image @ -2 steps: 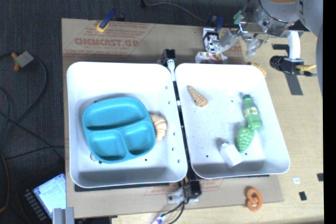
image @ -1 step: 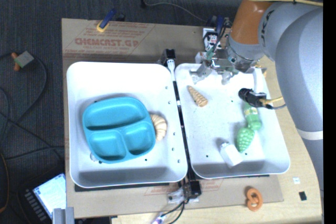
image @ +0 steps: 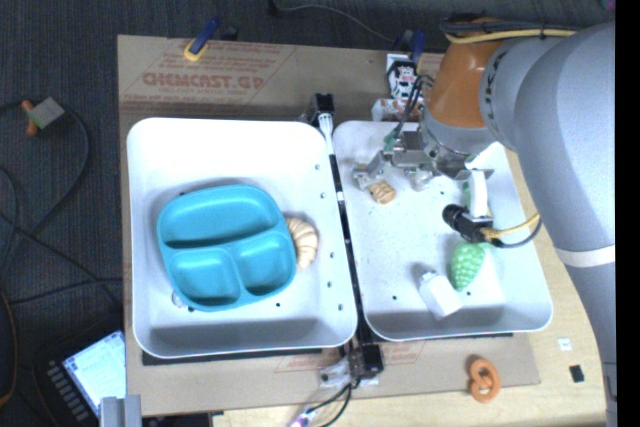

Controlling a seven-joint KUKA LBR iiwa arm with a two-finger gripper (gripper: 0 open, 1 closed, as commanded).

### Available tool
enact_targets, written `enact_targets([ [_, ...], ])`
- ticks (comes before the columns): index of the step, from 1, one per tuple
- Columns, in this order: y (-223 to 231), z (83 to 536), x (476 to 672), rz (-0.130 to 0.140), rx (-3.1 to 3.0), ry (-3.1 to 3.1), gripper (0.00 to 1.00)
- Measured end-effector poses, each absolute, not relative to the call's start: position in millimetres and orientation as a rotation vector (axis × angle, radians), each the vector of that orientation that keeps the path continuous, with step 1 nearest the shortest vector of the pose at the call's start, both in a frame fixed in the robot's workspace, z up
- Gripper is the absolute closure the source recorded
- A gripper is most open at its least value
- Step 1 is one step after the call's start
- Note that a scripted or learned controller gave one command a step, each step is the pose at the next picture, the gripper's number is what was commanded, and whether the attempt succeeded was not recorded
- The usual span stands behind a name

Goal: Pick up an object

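Gripper (image: pixel 393 165) hangs low over the far left corner of the right bin (image: pixel 400 255), at the end of the arm that comes in from the right; whether it is open or closed I cannot tell, and nothing shows held in it.

By size, the two bins come first. The left bin (image: pixel 142 215) holds a blue tray (image: pixel 225 245) with three compartments, and a tan bun (image: pixel 304 240) touches the tray's right side. In the right bin, a knobbly green lump (image: pixel 467 263) lies towards the near right, with a white block (image: pixel 438 295) just beside it on the near side. Smallest is the tan piece (image: pixel 380 190) – it lies just on the near side of the gripper, close to the bin's left wall, and well apart from the other two things.

That tan piece looks the likeliest pick. I judge it light and fairly stiff, so weight should be no trouble. Its smallness is the risk, since it could roll or skid away from a poor closing. Taking it across its middle, from straight above, seems best – the nearby wall leaves little room on the left.

It looks rounded, pale brown and slightly ridged; finer detail is too small to tell.
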State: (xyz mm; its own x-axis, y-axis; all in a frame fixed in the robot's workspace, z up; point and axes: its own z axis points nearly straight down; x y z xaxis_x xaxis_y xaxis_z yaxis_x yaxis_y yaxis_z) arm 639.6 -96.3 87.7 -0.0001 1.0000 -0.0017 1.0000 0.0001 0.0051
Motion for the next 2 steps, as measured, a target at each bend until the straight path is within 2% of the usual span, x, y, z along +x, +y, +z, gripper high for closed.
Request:
enact_targets([
  [1,-97,98,640.2,0.004,2.215,2.216,1.0],
  [2,-32,185,604.1,0.0,2.219,2.223,1.0],
])
